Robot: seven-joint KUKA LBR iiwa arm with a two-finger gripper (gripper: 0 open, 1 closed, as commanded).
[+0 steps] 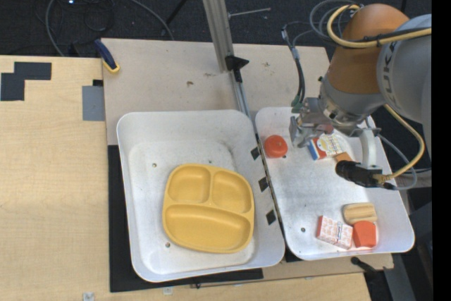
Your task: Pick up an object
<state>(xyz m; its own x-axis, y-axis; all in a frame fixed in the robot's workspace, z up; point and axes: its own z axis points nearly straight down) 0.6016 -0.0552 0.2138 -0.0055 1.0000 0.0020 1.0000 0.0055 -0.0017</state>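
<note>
The left bin (134, 151) holds a yellow divided plate (208, 208). The right bin (310, 229) holds an orange round piece (275, 146), a small carton (330, 146), a bread roll (359, 211), an orange block (364, 235) and a patterned packet (333, 232). The gripper (304, 132) hangs by the carton at the bin's far edge; its grip cannot be told.

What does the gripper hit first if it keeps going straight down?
Probably bare floor of the right bin, in the gap between the red tomato-like toy and the small red-white-blue carton. Gripper height is unclear from this slanted view.
</note>
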